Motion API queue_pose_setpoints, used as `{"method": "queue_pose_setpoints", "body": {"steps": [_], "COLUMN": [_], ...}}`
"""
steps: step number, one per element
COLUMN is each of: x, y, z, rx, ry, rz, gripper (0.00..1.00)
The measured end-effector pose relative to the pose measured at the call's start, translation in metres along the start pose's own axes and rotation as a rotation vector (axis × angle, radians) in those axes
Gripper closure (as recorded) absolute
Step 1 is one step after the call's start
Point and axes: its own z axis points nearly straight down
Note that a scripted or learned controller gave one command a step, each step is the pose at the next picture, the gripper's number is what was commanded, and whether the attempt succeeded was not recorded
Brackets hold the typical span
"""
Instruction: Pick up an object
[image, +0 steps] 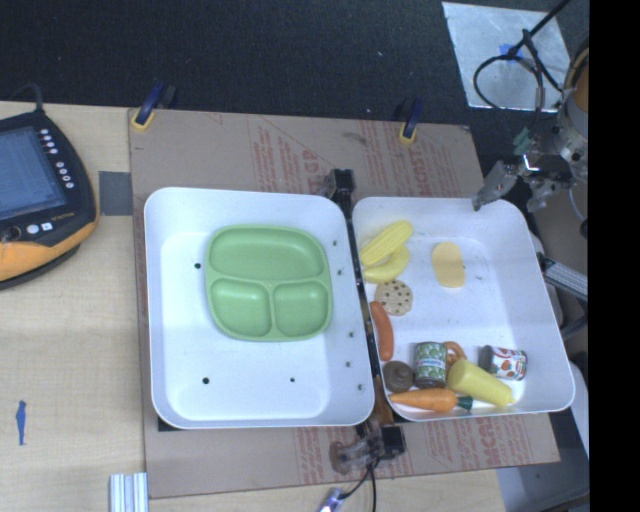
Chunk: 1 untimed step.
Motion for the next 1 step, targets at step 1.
{"method": "queue_pose_setpoints", "body": {"steps": [1], "x": [0.0002], "y": [0.0134], "z": [0.1700], "rx": [0.002], "ry": [0.000], "rz": [-0.002], "gripper": [0.00]}}
